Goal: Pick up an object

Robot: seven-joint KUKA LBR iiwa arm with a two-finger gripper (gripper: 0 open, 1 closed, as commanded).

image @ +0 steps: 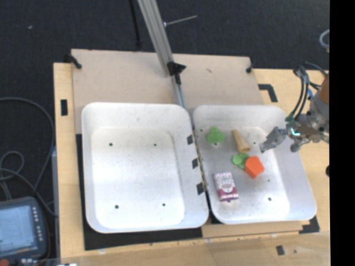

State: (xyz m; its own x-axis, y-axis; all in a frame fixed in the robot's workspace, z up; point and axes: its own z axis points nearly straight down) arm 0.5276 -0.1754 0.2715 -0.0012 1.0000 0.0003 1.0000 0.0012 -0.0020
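Orange block [254, 167] in right bin [294, 204] touching small green piece [239, 159], tan cone [241, 141] and green lump [216, 136] behind, pink-white carton [226, 186] nearer front, gripper [280, 138] above right rim, fingers spread, gripping nothing.

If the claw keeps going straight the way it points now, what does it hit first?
Probably the tan cone-shaped block: the claw points leftward across the right white bin, and that block lies nearest in line. Height is unclear, so it might pass above it.
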